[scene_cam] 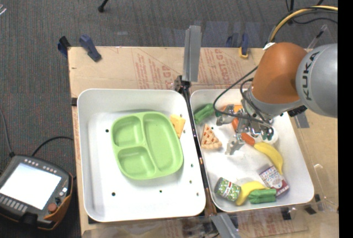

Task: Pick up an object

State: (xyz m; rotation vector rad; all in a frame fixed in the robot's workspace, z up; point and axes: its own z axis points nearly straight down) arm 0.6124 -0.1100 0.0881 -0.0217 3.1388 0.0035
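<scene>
Seemingly, the gripper (pixel 242 135), whose grip I cannot tell, hangs in the right bin (pixel 302 173) just beside the banana (pixel 271 155), a light, smooth, rigid toy best pinched across its middle.

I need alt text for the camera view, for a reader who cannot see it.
A grey and orange robot arm lowers its gripper into the right white bin among toy foods: a pizza slice, a banana and a small can. The left bin holds a green divided plate.
</scene>
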